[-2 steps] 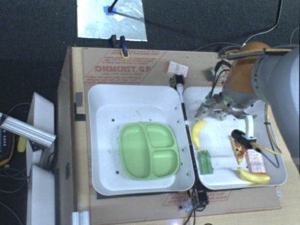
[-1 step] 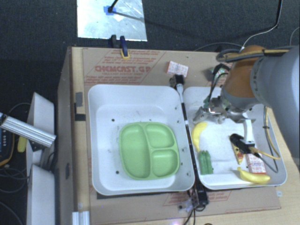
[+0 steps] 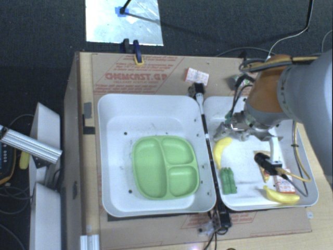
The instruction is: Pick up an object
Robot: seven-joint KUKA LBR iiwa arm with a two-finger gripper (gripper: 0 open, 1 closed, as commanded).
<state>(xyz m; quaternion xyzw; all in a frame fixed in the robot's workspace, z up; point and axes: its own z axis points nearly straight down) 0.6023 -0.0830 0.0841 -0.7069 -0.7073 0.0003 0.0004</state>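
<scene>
My gripper (image 3: pixel 235 129) hangs low over the back left part of the right bin (image 3: pixel 307 184), with the grey arm and its orange band reaching in from the right. Just below and left of it, a yellow banana (image 3: pixel 221 150) lies against the bin's left wall. A green ridged piece (image 3: pixel 228 180) rests nearer the front. A second banana (image 3: pixel 281 195) lies at the front right, beside a small white and orange packet (image 3: pixel 282 183). I see nothing held in the gripper.
The left bin (image 3: pixel 117 134) holds a green divided plate (image 3: pixel 165 166). A divider rail (image 3: pixel 205 134) runs between the two bins. A cardboard sheet (image 3: pixel 135 77) lies under them, with a small white tag (image 3: pixel 197 76) at the back.
</scene>
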